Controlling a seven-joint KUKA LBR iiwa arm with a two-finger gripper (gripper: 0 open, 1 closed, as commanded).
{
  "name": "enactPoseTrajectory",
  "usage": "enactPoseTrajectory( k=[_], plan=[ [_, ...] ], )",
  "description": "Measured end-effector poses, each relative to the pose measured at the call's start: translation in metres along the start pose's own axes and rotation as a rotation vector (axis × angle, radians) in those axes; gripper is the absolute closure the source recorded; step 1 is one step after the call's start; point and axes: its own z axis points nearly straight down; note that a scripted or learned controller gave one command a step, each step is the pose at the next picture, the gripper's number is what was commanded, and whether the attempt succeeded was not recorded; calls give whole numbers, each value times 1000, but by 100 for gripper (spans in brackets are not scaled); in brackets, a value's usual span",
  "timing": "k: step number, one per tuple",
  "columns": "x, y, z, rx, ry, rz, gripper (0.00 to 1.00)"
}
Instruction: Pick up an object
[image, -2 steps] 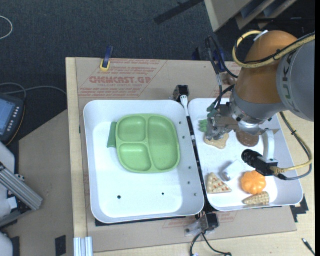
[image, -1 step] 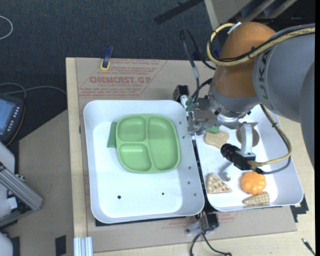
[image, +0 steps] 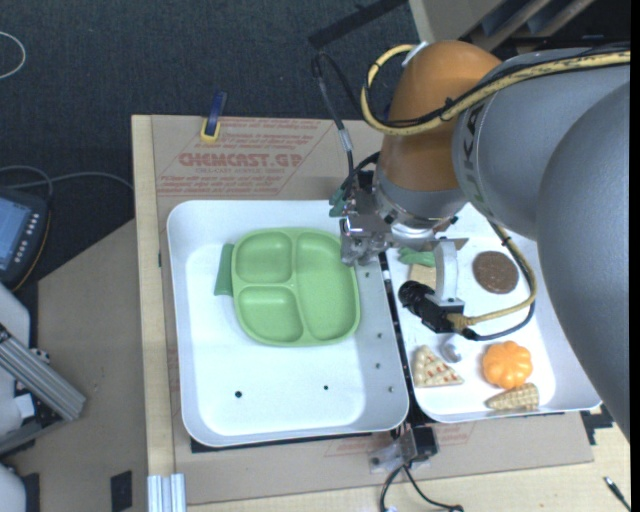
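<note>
A light green divided plate (image: 295, 285) lies in the left bin (image: 190, 330), with a darker green piece (image: 222, 270) showing at its left edge. My gripper (image: 362, 247) hangs low over the rim between the two bins, right at the plate's upper right corner, and the wrist hides most of it. In the right bin (image: 565, 385) lie a brown round cookie (image: 495, 271), an orange pumpkin (image: 507, 364), a pizza slice (image: 436, 369) and a corn-like piece (image: 514, 400). I see nothing held.
The grey arm covers the upper right of the view and part of the right bin. A cardboard sheet (image: 250, 150) lies under the bins, with a blue and yellow clip (image: 212, 118) at its far edge. The left bin's near half is bare white floor.
</note>
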Motion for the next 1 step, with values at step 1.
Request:
enactPoseTrajectory(
  k=[1],
  plan=[
    [-6,3,-2,0,-1,5,100]
  ],
)
